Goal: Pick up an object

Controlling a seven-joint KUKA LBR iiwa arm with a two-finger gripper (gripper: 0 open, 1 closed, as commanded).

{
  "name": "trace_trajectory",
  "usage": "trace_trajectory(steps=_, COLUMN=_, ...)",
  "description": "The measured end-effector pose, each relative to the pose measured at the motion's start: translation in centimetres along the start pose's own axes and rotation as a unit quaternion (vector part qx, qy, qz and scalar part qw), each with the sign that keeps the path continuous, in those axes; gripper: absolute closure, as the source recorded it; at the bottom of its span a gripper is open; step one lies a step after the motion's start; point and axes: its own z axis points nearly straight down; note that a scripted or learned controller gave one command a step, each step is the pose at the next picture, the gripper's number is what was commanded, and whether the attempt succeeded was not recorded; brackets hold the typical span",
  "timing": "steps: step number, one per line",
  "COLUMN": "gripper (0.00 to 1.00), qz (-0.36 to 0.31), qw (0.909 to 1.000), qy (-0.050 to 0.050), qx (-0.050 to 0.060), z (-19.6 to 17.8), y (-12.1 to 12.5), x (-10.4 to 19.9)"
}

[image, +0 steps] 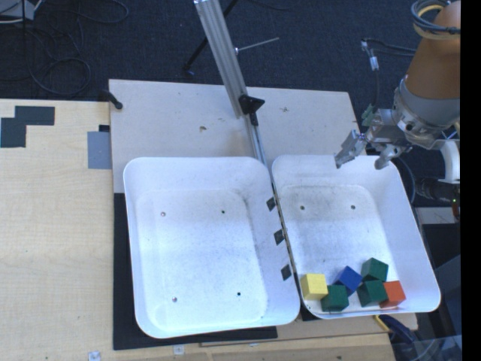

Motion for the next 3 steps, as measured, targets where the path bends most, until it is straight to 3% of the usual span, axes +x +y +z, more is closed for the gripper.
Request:
trace_trajectory(steps=1, gripper=0.00, qz=-0.001, qw=1.0000, qy=0.001, qx=0.001, z=-0.1, y=-0.3, x=3.6)
trace_trajectory(steps=2, gripper=0.00, qz=0.001, qw=1.0000, qy=0.000, qx=0.004, z=6.4, y=-2.9, x=4.1)
trace_trajectory(steps=3, gripper=0.00, qz=0.001, qw=1.0000, qy=0.001, qx=0.002, z=6.1, y=-7.4, x=6.6)
